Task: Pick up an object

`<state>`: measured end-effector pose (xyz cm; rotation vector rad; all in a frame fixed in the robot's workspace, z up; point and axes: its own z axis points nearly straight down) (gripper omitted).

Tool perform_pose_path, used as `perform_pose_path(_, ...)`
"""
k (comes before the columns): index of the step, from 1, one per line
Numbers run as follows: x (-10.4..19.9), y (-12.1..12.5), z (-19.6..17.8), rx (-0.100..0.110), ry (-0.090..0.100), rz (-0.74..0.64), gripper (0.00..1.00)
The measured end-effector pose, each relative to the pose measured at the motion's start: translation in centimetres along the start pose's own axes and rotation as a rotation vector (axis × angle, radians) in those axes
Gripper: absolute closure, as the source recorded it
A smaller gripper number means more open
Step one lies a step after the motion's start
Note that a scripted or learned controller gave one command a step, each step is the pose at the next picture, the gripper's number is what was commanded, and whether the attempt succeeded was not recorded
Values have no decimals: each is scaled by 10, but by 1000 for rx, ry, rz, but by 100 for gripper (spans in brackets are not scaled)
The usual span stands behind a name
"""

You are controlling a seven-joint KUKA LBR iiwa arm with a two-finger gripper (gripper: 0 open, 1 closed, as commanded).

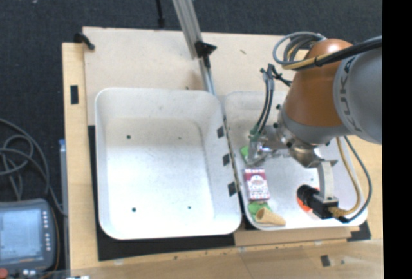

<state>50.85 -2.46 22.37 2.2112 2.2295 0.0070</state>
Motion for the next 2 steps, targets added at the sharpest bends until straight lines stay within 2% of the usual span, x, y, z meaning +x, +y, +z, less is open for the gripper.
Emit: perform_pose_path(2, 104, -3, -2, 2, 0, 1, 100)
